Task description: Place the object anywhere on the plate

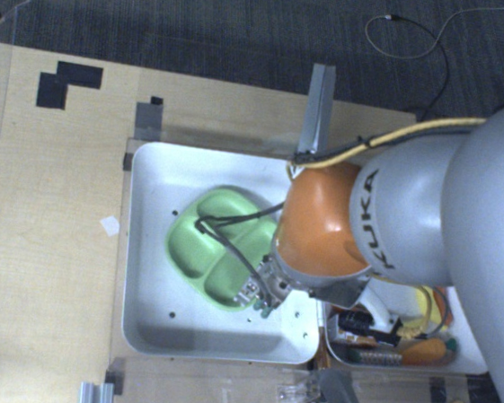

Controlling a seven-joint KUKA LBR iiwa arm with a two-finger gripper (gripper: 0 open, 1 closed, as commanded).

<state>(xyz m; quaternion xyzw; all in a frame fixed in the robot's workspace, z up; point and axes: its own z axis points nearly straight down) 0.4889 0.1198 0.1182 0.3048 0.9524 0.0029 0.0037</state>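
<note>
I'm looking down at a slant, arm (432, 208) closest to me: smooth grey casing, one glossy orange band (321, 227), black cables looping off it. Its fingers (259, 296) sit low over the plate's near edge; apart or together, I cannot tell from here. One green plate (207, 236), lobed and divided, smooth plastic, lies in the left white bin (146, 256). The right bin (344, 349) holds a jumble of objects (399, 335) — orange, yellow, dark pieces — mostly hidden by the arm, so the count is unclear. Two bins on the pale wooden surface (42, 217). Beyond, dark ribbed floor (210, 11).
</note>
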